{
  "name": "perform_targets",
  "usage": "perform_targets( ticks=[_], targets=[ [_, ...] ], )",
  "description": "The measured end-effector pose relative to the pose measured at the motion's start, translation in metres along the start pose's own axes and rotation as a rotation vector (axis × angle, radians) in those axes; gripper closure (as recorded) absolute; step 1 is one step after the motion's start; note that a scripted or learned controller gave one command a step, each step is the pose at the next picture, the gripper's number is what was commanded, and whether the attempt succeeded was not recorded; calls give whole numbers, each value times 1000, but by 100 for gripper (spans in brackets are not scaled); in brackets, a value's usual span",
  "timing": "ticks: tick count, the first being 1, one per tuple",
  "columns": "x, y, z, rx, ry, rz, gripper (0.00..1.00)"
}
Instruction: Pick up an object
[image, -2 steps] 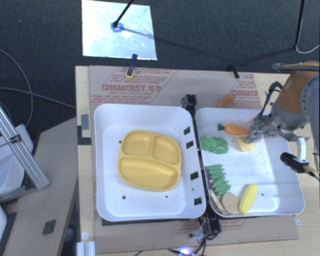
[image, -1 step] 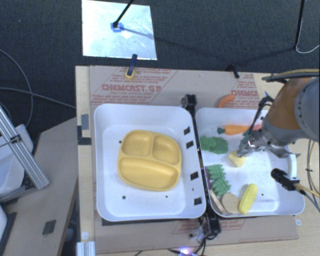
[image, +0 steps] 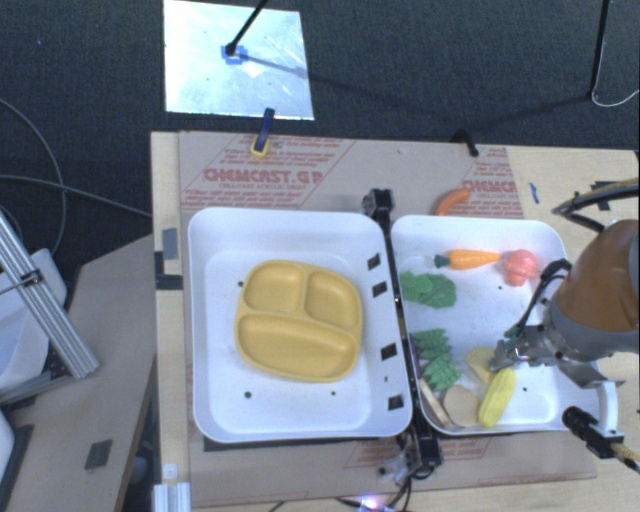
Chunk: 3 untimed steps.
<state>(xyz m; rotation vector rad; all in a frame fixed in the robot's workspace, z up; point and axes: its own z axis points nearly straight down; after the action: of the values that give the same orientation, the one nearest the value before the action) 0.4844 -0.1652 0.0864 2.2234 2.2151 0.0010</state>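
The right bin (image: 535, 240) holds several toy foods. An orange carrot (image: 468, 259) and a pink round piece (image: 518, 266) lie along its far side. A leafy green piece (image: 429, 290) sits left of centre, and a smaller green piece (image: 436, 358) is nearer the front. At the front right a yellow corn cob (image: 497, 396) rests beside a beige piece (image: 460, 405). My gripper (image: 508, 352) is low in this bin, just above the top end of the corn cob, with the orange-banded arm (image: 600, 295) behind it to the right.
The left bin (image: 215, 300) carries a yellow divided plate (image: 298, 320). A black clip rail (image: 392, 300) runs between the bins. An orange sausage-like toy (image: 451, 200) lies on the cardboard behind the right bin. Cables hang at the far right.
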Motion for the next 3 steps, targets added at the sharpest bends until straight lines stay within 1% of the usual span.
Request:
perform_targets(
  ticks=[1,2,3],
  targets=[
    [16,4,0,-4,-1,-7,100],
    [23,4,0,-4,-1,-6,100],
    [-38,63,1,-5,-4,-6,100]
  ],
)
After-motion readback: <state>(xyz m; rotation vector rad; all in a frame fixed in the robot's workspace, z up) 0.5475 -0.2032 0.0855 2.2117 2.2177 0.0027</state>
